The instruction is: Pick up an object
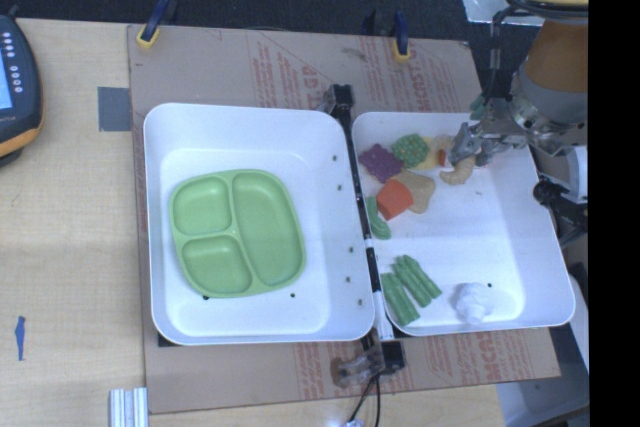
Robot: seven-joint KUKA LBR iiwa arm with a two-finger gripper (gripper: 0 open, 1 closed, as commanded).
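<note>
My gripper [468,151] is low over the back of the right bin [520,235], coming in from the right. A tan curved piece [459,175] lies just beneath and in front of it, and whether they touch is unclear. Left of the gripper sit a small orange bit [441,157], a green broccoli-like piece [410,150] and a purple piece [379,161]. An orange-red block [394,199] leans against a tan piece [421,191]. Green beans [410,285] and a white crumpled object [472,303] lie near the bin's front.
The left bin [170,140] holds a green divided plate [238,232]. A green pod [377,218] lies against the right bin's left wall. A black and orange handset [15,85] sits at the far left of the bench. Clamps hold the cardboard at the back.
</note>
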